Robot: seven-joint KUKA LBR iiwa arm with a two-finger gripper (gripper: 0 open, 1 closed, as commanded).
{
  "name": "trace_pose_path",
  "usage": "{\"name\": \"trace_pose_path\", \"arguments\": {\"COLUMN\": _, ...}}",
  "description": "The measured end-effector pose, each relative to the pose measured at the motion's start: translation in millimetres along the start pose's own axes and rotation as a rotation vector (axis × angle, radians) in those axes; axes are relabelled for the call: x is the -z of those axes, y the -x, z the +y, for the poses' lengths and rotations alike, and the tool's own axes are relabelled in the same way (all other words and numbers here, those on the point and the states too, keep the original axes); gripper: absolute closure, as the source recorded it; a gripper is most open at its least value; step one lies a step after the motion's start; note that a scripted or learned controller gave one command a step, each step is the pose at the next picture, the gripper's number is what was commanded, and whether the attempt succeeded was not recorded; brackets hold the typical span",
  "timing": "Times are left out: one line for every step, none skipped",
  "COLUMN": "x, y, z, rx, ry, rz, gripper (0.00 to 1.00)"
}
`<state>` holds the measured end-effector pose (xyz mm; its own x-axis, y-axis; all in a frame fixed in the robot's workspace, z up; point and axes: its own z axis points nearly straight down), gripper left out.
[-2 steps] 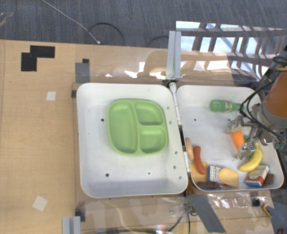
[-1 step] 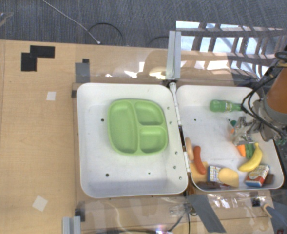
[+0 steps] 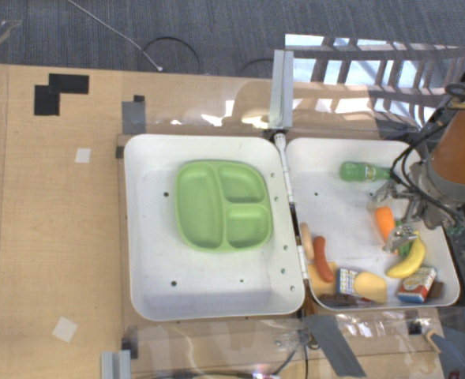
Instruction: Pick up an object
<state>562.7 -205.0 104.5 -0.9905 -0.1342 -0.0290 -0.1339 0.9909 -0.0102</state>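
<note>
The right bin [image 3: 327, 168] holds the objects. An orange carrot [image 3: 383, 224] lies just left of my gripper [image 3: 398, 218], which hangs low over the bin's right half. Just below the gripper rests a yellow banana [image 3: 406, 261]. A green bottle [image 3: 363, 171] lies on its side above the carrot. Along the bin's front sit a red sausage [image 3: 320, 251], a yellow rounded fruit [image 3: 371, 286], a small printed box [image 3: 346, 279] and a red and blue carton [image 3: 418, 286]. The gripper is very close to the carrot; I see nothing lifted in it.
The left bin [image 3: 149, 290] carries a green divided plate [image 3: 221, 204]. A metal divider [image 3: 289, 212] separates the bins. The arm's orange band [image 3: 461, 148] and cables overhang the right bin's right wall. A metal rack [image 3: 374, 69] stands behind the right bin.
</note>
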Motion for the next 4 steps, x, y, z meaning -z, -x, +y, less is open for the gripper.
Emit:
{"name": "trace_pose_path", "arguments": {"x": -15, "y": 3, "z": 0, "rx": -0.112, "ry": 0.006, "rz": 0.017, "gripper": 0.0}}
{"name": "trace_pose_path", "arguments": {"x": 0, "y": 9, "z": -1, "rx": -0.105, "ry": 0.0, "rz": 0.001, "gripper": 1.0}}
{"name": "trace_pose_path", "arguments": {"x": -1, "y": 9, "z": 0, "rx": -0.104, "ry": 0.001, "rz": 0.002, "gripper": 0.0}}
{"name": "trace_pose_path", "arguments": {"x": -15, "y": 10, "z": 19, "rx": -0.234, "ry": 0.004, "rz": 0.017, "gripper": 0.0}}
